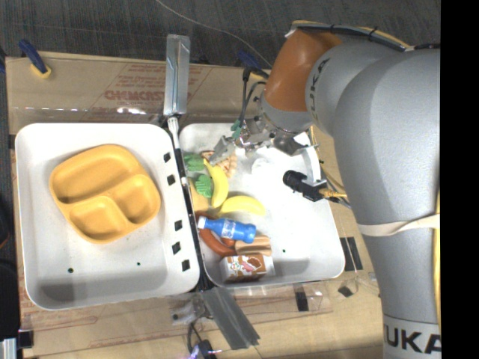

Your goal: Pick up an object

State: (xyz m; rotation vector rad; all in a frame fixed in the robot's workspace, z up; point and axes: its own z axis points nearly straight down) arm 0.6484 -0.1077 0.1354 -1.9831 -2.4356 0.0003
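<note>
My gripper [228, 152] reaches down into the back left part of the right bin [314, 223], just above a pile of small objects. Right below it lie a green item [194, 164] and a yellow banana [218, 185]. A second yellow banana piece [241, 204] rests nearer the middle. In front of that lies a blue bottle [228, 229] with a white cap, then a red-orange sausage-like item [224, 243] and a brown and white packet [247, 265]. Nothing is visibly held between the fingers.
The left bin [45, 275] holds a yellow divided tray [105, 191]. A metal divider bar [176, 73] runs between the bins at the back. The grey arm with its orange band [296, 66] covers the right side. Cardboard lies under the bins.
</note>
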